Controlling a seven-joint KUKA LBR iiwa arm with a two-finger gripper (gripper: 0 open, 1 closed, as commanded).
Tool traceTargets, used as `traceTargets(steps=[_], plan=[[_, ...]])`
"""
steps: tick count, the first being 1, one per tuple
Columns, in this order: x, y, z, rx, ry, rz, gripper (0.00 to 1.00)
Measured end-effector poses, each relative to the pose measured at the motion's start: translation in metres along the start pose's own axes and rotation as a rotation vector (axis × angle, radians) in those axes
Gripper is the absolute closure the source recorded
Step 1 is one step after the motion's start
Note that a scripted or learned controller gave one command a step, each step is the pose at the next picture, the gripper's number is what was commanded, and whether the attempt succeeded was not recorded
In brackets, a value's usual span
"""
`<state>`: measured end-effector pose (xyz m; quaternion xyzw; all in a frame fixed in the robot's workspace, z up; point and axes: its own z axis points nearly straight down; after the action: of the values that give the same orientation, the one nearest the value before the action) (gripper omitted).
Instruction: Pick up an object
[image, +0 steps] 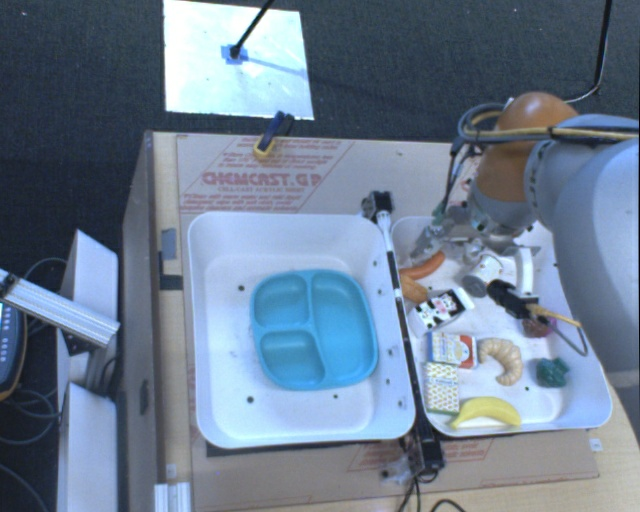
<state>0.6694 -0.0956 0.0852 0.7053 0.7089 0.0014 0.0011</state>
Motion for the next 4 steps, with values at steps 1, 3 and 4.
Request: traceTargets(steps=[1, 3, 4], plan=[[0.012, 0.000, 0.000, 0.001, 0.000, 0.000, 0.00], [0.010, -0.002, 0.000, 0.001, -0.001, 0.001, 0.00], [0.010, -0.005, 0.000, 0.001, -0.001, 0.002, 0.00]])
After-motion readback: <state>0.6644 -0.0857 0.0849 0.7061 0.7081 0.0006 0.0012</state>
